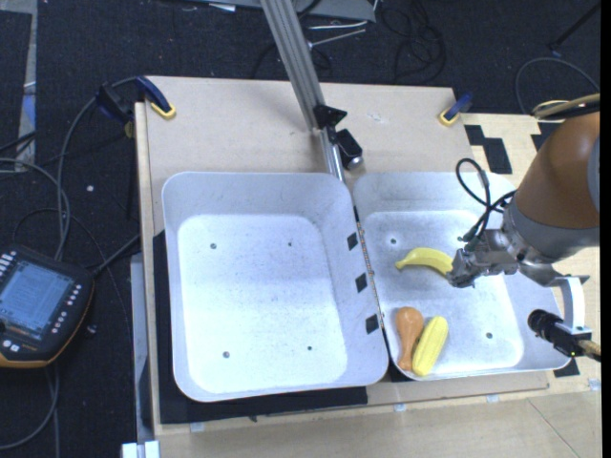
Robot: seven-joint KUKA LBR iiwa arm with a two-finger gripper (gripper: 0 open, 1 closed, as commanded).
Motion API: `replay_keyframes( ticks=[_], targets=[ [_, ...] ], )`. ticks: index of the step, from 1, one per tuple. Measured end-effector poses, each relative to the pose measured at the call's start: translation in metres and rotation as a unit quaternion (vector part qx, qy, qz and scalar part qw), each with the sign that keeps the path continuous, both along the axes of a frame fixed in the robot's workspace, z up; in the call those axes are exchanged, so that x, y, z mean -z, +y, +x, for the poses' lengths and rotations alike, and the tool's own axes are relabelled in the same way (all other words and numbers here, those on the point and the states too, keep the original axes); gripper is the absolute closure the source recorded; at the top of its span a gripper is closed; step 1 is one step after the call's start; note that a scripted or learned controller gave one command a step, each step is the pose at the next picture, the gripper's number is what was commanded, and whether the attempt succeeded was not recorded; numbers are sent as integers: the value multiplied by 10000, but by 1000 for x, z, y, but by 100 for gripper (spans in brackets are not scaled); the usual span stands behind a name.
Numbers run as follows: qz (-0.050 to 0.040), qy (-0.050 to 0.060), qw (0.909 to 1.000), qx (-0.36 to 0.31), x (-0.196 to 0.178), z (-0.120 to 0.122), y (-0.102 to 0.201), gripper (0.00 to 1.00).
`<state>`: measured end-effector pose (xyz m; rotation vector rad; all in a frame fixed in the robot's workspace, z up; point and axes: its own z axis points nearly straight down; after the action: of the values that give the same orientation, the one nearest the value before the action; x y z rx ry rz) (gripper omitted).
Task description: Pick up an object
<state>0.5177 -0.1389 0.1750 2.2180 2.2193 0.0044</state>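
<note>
A yellow banana (424,260) lies in the middle of the right bin (401,194). Near the bin's front edge an orange carrot-like piece (409,335) and a yellow corn cob (431,343) lie side by side, touching. My gripper (464,273) hangs low over the right bin, right at the banana's right end. The grey wrist and the arm's orange band (571,165) come in from the right and cover the fingertips.
The left bin (191,194) sits beside the right one, joined along a central ridge with black clips (361,281). A metal pole (298,57) slants over the back of the bench. A black cable (474,187) loops above the wrist. A pendant (33,303) lies off the bench at left.
</note>
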Motion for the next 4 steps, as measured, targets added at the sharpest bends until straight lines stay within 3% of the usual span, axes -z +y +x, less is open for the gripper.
replay_keyframes(
  ticks=[2,4],
  targets=[
    [1,3,10000,0,-107,-1,5,100],
    [10,25,10000,-26,-86,4,121,100]
  ],
)
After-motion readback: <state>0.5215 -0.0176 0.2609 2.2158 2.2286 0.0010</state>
